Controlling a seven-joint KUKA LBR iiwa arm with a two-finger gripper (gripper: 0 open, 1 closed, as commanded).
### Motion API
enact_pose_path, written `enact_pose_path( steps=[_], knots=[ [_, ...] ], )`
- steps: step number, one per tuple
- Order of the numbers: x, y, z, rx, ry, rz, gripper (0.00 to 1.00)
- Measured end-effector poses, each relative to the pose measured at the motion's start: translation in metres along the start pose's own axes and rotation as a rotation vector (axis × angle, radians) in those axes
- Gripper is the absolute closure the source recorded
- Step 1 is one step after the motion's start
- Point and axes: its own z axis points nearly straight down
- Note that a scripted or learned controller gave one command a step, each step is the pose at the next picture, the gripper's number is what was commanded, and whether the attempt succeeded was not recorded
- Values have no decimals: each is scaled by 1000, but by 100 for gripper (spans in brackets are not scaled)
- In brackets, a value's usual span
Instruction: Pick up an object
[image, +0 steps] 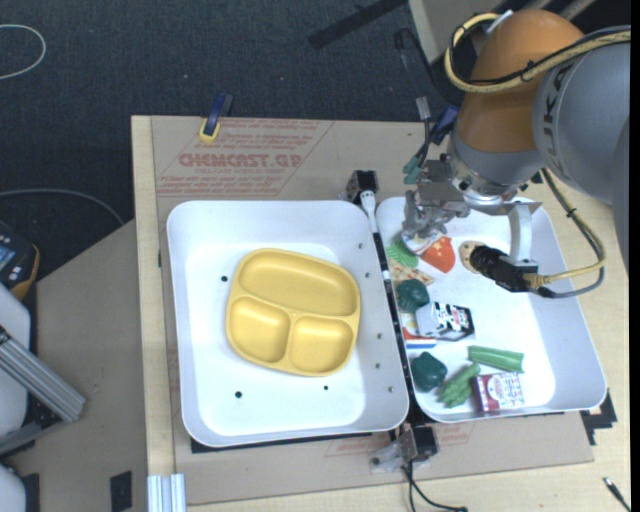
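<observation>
My gripper (422, 236) reaches down into the back left part of the right bin (565, 330). Its tips sit right beside a red-orange item (440, 256) and above a light green piece (402, 255). I cannot make out anything held between the fingers. Further forward in the same bin lie a dark green toy (411, 295), a black-and-white packet (448, 320), a green bar (496, 356), a dark green lump (429, 371), a green pod (458, 385) and a red-and-white box (498, 391).
The left bin (200, 240) holds a yellow divided plate (292, 311). A black cylinder with a yellow cable (495, 267) hangs off the arm over the right bin. The grey and orange arm (520, 90) covers the bin's back right.
</observation>
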Motion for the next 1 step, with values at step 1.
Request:
enact_pose_path(
  steps=[1],
  knots=[
    [10,10,1,-6,-1,-1,100]
  ],
)
